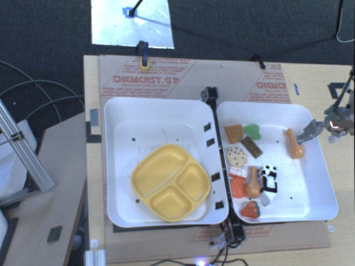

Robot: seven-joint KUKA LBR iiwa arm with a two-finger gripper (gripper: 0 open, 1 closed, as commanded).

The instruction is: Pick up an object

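I read red CHEMCAST GP print (146,80) on board under bins. Gripper (308,132) at right bin (319,201) rim, beside orange drumstick toy (294,144); can't tell its grip. Yellow tray (171,183) sits in left bin (119,121).

Both bins, the left bin (119,148) and the right bin (319,176), appear as smooth white plastic with a slight sheen. The yellow divided tray (169,182) looks like matt plastic. The bench top (188,76) resembles printed cardboard. The plate (130,15) at upper left looks reflective, metallic.
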